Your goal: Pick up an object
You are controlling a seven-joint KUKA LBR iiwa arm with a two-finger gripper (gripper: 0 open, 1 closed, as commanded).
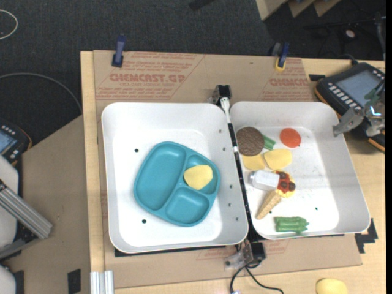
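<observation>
blue divided tray (pixel 166 185) with yellow piece (pixel 198 176) in left bin (pixel 116 164), toy food beside

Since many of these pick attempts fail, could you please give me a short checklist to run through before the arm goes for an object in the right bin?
1. Gripper in position: not ok; it sits at the right bin's far right edge, away from the toys.
2. Holding anything: cannot tell.
3. Isolated target available: ok; the green piece lies apart near the front, and the orange-red piece has space around it.
4. Cluster spacing: not ok; the brown disc, yellow pieces and cone crowd together.
5. Left bin's blue tray: ok; a yellow piece rests in it.
</observation>
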